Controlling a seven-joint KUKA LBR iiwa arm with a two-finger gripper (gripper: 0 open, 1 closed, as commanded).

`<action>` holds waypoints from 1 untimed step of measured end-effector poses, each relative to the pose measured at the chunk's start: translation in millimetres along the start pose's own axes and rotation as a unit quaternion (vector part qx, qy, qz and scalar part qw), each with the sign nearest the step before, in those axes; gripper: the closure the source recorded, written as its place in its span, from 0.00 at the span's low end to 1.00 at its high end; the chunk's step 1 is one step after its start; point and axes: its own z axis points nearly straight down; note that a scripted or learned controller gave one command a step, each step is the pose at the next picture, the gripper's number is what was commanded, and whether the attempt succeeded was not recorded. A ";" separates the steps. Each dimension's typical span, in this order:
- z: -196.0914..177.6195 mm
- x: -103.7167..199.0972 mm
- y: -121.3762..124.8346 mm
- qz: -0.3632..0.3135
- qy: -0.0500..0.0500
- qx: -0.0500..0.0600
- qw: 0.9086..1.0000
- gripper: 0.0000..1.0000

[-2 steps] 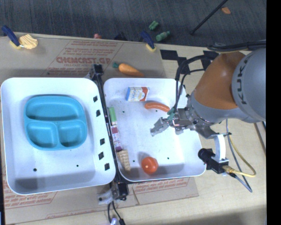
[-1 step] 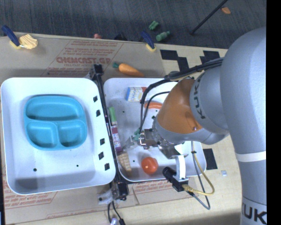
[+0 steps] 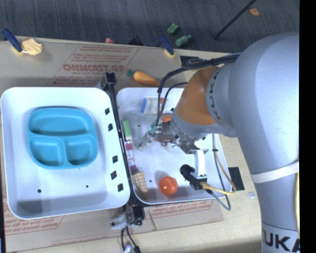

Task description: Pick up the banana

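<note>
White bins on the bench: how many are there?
2. The left white bin holds a blue divided tray. The right white bin lies beside it under the arm, with an orange-red ball and other small items; some may be hidden.

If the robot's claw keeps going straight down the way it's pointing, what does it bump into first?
Probably the bare white floor of the right bin. The gripper points down there, between the green marker and the tomato, though depth is hard to judge.
</note>
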 end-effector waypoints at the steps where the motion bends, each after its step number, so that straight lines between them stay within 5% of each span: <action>1: -0.3 13.3 39.0 -0.076 0.000 -0.001 0.997 0.00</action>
